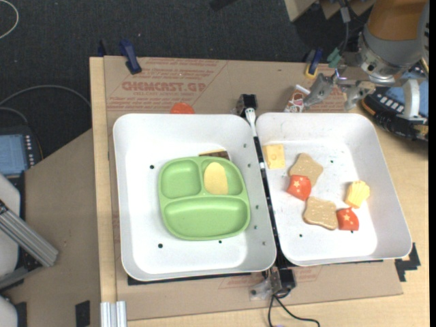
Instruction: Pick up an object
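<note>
The right bin (pixel 381 240) holds several toy food pieces: a pale yellow cheese square (pixel 274 156), a tan toast slice (pixel 306 166), a red piece (pixel 299 187), a second toast slice (pixel 320 212), another red piece (pixel 347 219) and a yellow chunk (pixel 357 193). My gripper (pixel 335 92) hangs over the far rim of this bin, above and behind the food. Its fingers stand apart with nothing between them, so it is open. The grey arm with its orange band (pixel 402 9) rises at the top right.
The left bin (pixel 133 182) holds a green divided plate (pixel 204 218) with a yellow oval piece (pixel 216 178) in its upper right compartment. A brown edge (pixel 212 154) peeks out behind the plate. Blue clamps (pixel 130 56) (pixel 313 63) grip the cardboard base's far edge.
</note>
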{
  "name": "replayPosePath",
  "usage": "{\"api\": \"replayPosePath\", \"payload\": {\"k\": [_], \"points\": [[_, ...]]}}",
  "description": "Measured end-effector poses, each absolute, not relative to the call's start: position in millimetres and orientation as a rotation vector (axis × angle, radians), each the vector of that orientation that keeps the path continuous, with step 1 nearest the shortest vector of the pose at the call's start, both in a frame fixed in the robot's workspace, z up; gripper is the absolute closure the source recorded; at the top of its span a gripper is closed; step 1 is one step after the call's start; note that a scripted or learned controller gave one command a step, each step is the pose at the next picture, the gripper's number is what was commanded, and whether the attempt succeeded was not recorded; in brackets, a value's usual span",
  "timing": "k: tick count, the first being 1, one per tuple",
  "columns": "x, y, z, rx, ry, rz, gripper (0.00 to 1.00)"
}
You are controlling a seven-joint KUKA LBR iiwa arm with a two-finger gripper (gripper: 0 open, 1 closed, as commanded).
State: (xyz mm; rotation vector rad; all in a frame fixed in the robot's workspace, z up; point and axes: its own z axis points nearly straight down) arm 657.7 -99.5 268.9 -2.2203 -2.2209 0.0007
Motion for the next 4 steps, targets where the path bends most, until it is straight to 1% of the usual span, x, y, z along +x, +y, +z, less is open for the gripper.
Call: {"api": "replayPosePath", "payload": {"k": [1, 2, 3, 4], "points": [[558.4, -126, 180, -2.219, -2.205, 0.015, 0.0], [569.7, -109, 86, -2.214, -2.216, 0.007, 0.0], [571.9, -110, 102, -2.225, -2.22, -0.001, 1.0], [571.6, -110, 102, -2.224, -2.219, -0.001, 0.0]]}}
